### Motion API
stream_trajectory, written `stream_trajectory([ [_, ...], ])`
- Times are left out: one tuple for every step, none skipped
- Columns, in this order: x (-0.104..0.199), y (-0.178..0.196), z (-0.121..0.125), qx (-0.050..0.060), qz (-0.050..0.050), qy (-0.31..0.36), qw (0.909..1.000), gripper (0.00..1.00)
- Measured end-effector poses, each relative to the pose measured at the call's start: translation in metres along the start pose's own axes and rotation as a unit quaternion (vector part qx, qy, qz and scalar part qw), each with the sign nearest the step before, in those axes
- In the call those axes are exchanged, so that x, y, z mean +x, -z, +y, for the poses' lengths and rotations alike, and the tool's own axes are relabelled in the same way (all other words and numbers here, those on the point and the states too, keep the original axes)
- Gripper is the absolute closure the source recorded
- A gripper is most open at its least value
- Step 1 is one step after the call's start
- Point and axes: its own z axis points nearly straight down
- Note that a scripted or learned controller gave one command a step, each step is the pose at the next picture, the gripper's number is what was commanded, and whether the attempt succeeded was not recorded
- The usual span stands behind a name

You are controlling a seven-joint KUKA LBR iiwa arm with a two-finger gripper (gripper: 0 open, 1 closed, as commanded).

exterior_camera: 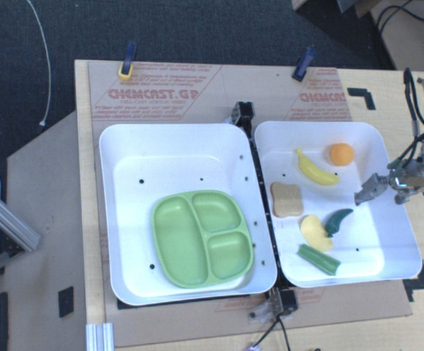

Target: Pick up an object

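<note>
Right bin [387, 262] holds six items: orange ball [341, 153] at 1 o'clock, banana [316, 169] just left of it, tan bread slice [287, 199] at 9 o'clock against the left wall, yellow lemon-like piece [313, 230] touching a dark teal piece [337, 220] near centre, green stick [319, 259] at 6 o'clock.

Gripper [367, 189] reaches in from 3 o'clock, above bare bin floor, near the teal piece; cannot tell how the jaws stand; nothing seen held.

Left bin [124, 152] holds a green divided plate [201, 237].

Bins sit on a printed cardboard-covered bench [197, 86], clamps [127, 60] at its far edge. Dark carpet [161, 13] beyond.
</note>
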Motion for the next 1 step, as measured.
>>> stream_trajectory([
  [0.0, 0.0035, 0.0021, -0.004, -0.001, 0.001, 1.0, 0.0],
])
